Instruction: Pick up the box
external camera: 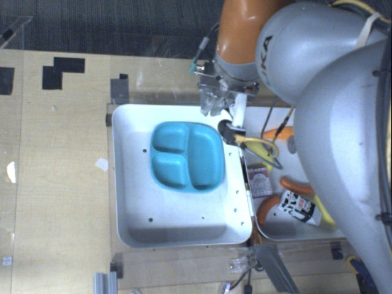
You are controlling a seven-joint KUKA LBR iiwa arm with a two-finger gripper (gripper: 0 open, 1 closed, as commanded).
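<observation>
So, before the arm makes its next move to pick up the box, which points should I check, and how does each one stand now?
1. Box located: a small white box with black print lies in the right white bin. Ok.
2. Pincer above the box: it hangs over the top edge of the left white bin, away from the box. Not ok.
3. Box held: nothing shows between the fingers. Not ok.
4. Box free to grasp: an orange sausage-shaped piece and a yellow strip lie against it. Not ok.
5. Left bin content: a blue plastic divided tray lies flat, apart from the box. Ok.
6. Pincer opening: cannot tell.
</observation>
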